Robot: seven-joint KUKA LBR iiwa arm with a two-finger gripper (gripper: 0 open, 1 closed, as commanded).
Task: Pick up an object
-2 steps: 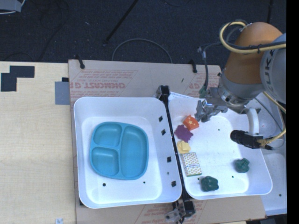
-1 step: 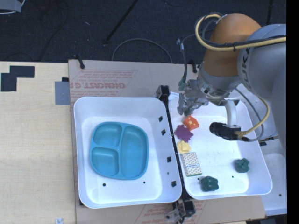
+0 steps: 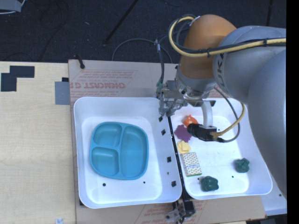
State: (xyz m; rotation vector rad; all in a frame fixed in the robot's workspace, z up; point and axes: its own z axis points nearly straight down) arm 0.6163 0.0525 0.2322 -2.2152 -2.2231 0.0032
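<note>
1. The grey arm (image 3: 254, 69), with its orange band (image 3: 205, 34) above the wrist, reaches in from the right and bends down over the upper part of the right-hand shallow white plastic bin (image 3: 219, 158).
2. The metal two-finger gripper (image 3: 167, 107) hangs at that bin's upper left corner, just beside the wall that divides the two bins.
3. From this slanted angle I cannot tell whether the gripper is open or closed, and nothing can be seen gripped in it.
4. A small orange lump (image 3: 189, 121) lies in the right bin, near the gripper and just to its right.
5. A flat purple star-like piece (image 3: 181, 132) lies just below the orange lump, close to the dividing wall.
6. A small pale yellow piece (image 3: 183, 147) sits just below the purple piece.
7. A small rectangular box with a fine dotted pattern (image 3: 191, 164) lies flat just below the yellow piece.
8. A dark green lumpy toy (image 3: 209, 183) rests near the bin's lower edge.
9. A teal-green lumpy toy (image 3: 242, 164) sits nearer the right wall, well apart from the gripper.
10. The left-hand shallow white plastic bin (image 3: 85, 113) holds a light blue plastic plate with three compartments (image 3: 119, 149), lying flat in its middle.
11. Both bins stand on a brown cardboard sheet (image 3: 107, 78) on the pale wooden bench (image 3: 32, 148).
</note>
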